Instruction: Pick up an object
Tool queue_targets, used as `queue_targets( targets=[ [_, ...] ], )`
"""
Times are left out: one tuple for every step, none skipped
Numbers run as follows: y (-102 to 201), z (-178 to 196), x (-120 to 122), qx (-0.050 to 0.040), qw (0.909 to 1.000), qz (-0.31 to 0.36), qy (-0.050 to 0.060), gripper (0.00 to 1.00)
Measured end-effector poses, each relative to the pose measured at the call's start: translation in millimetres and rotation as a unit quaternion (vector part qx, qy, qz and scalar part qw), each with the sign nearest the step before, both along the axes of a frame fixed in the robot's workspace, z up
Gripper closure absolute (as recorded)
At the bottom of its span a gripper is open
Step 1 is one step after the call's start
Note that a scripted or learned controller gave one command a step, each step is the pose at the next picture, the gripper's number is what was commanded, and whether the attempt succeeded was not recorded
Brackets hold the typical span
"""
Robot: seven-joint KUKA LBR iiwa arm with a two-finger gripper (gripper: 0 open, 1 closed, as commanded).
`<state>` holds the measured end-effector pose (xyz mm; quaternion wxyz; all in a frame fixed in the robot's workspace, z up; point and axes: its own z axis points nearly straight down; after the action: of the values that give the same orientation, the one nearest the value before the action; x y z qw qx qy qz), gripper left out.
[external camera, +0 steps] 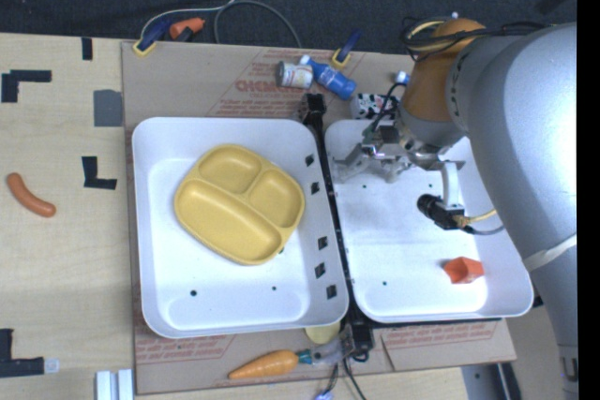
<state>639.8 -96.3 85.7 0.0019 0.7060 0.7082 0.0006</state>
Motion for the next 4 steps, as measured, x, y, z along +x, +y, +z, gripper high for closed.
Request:
queue_targets(
  targets=[
    [-0.5,-0.5,21.7,0.0006,1.0000,0.000,0.001,0.00],
    [1.8,-0.4,22.1,-0.0007,1.0000,-0.001,0.001,0.00],
    [-4.2,0.4,3.0,-0.0003,1.0000,-0.001,0.000,0.00],
    [1.2,-0.7,29.5,0.0005,1.0000,0.000,0.001,0.00]
  ],
)
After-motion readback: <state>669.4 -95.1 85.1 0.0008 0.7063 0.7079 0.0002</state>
